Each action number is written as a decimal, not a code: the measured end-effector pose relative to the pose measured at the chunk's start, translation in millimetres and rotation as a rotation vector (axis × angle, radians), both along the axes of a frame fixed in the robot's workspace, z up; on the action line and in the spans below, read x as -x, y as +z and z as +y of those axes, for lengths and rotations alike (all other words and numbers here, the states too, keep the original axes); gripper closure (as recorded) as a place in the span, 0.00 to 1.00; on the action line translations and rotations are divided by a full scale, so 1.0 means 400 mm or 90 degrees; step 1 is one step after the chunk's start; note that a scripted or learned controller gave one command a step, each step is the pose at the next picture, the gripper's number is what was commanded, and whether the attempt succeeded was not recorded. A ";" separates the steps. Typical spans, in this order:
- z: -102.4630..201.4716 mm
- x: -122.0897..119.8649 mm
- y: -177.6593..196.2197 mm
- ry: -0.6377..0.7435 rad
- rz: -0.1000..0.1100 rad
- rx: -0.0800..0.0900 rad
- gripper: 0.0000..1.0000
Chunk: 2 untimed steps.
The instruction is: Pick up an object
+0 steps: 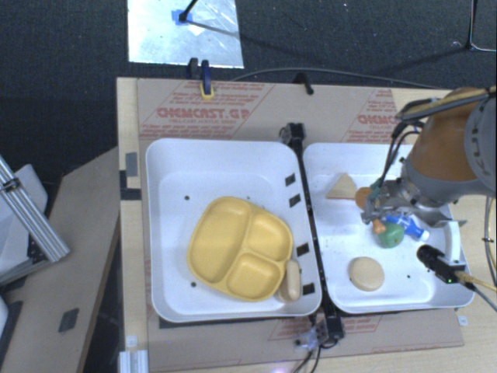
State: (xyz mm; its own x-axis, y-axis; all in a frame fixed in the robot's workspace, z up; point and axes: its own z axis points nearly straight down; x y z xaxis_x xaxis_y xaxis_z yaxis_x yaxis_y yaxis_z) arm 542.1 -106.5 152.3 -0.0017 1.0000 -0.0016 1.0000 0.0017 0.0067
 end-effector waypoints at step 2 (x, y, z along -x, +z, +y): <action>0.013 -0.003 0.177 0.001 0.003 -0.001 1.00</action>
